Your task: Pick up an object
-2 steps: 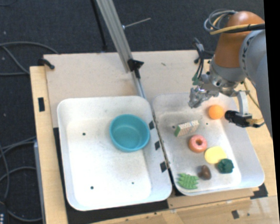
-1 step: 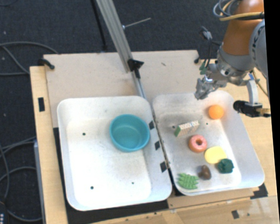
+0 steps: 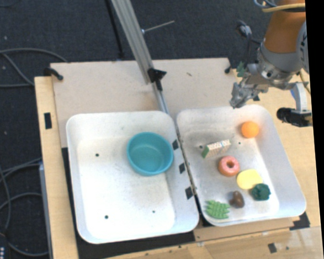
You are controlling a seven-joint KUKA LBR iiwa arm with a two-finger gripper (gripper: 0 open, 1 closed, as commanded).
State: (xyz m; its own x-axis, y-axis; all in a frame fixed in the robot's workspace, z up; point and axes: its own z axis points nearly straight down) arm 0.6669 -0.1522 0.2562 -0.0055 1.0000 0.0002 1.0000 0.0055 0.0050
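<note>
Two white bins are seen side by side on the bench. A teal bowl point(image 3: 150, 153) sits upright in the left bin point(image 3: 96, 214), a little right of its centre.

Seven small items are counted in the right bin point(image 3: 284, 170):
- orange ball point(image 3: 250, 129), near the far right corner
- small whitish block point(image 3: 216, 147), lying flat left of the ball, with a green end at its left
- pink ring-shaped donut toy point(image 3: 229, 166), mid-bin
- yellow rounded piece point(image 3: 249, 179), just below-right of the donut, about touching it
- dark green lump point(image 3: 260, 192), touching the yellow piece's lower right
- brown lump point(image 3: 237, 199), just left of the green one
- green ridged leaf-like piece point(image 3: 217, 209), at the near left corner

Gripper point(image 3: 238, 100) is positioned over the far rim of the right bin, up-left of the orange ball and apart from it. Nothing is seen between the fingers. Jaw opening cannot be told: the fingertips are blurred into one grey mass, possibly close together.

An aluminium post point(image 3: 135, 36) is mounted behind the bins, slanting up to the frame's top.
</note>
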